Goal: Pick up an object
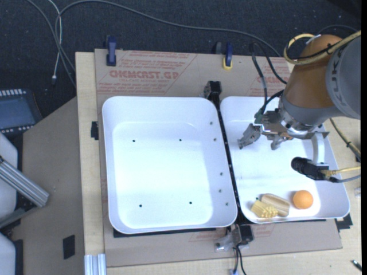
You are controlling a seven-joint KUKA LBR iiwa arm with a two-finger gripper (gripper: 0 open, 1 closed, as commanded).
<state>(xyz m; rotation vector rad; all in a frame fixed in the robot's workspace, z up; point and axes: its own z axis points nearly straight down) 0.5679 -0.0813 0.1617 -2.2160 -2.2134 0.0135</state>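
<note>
Hovering gripper (262, 138) (fingers spread), right bin (246, 171), orange ball (303, 199) apart

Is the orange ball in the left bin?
No, the orange ball lies in the right bin, near its front edge beside a corn cob.

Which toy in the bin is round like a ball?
The orange ball, in the right bin near its front edge. The yellow corn and tan piece beside it are long, not round.
</note>
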